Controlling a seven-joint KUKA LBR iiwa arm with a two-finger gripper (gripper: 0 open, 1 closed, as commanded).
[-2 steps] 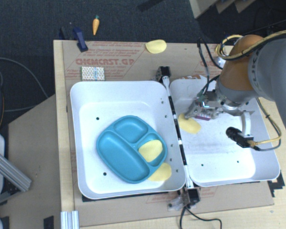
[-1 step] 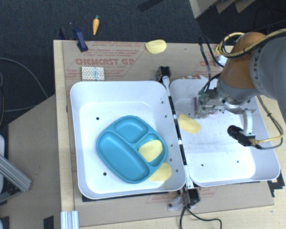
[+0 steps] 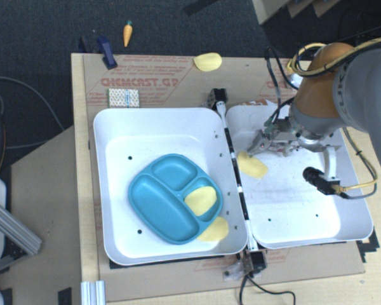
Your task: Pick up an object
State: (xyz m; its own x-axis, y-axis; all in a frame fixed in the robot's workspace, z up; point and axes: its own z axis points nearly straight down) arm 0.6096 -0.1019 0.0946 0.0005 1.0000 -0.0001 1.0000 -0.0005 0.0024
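Four yellow pieces lie in sight. My gripper (image 3: 261,146) hangs low over the right bin (image 3: 305,224), near its left wall; whether my jaws are wide or narrow I cannot tell. Just below it lies a yellow piece (image 3: 252,166), its long axis running down to the right. Two more sit in the left bin (image 3: 114,138): one (image 3: 201,199) on the blue plate (image 3: 162,199), one (image 3: 214,230) beside it. The cardboard (image 3: 152,75) reads "CHEMCAST".
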